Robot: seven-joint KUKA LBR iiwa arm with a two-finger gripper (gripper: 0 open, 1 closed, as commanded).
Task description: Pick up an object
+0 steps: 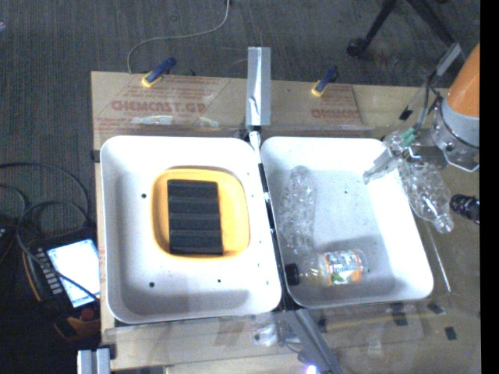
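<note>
Over at the far left edge, a tablet (66, 269) glows on the dark floor among black cables. On the counter (156, 104), two yellow-and-blue clamps (158, 72) pin the brown board at the far side, and a metal strip (258, 88) stands upright between them.

Left bin (117, 209): a yellow tray (201, 213) sits in the middle with a black ribbed block (194, 216) lying in it, long side running near to far.

Right bin (390, 248) now. A clear crumpled plastic bottle (297, 206) lies along the left wall, near to far. Just beside its near end, a second bottle with an orange label (331, 267) lies across the near part of the bin, black cap pointing left.

And at the right, the arm (468, 100) comes in, orange band showing above the grey wrist. The gripper (401, 150) hangs over the far right corner of that bin, a pale finger angling down and to the left. A third clear bottle (425, 193) is just right of the fingers, over the bin's right rim, its upper end up against the gripper. Whether the fingers are spread or pinching that bottle, I cannot tell; clear plastic and metal blur together here.
</note>
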